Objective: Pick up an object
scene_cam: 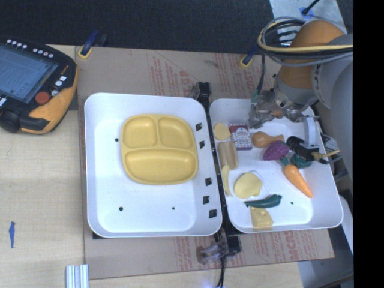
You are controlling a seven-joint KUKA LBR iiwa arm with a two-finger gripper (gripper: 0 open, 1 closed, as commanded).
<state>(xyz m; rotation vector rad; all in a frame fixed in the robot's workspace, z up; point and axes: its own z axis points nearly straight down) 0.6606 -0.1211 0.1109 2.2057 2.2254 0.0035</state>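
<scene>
The gripper [262, 114] hovers at the upper edge of the right bin [327, 218]; whether it is open or closed cannot be told. Toy foods, including a carrot [298, 180], lie in the bin below it.

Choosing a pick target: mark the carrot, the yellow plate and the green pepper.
carrot [298, 180], camera view, mid body.
yellow plate [159, 162], camera view, bottom compartment.
green pepper [264, 201], camera view, middle.
</scene>
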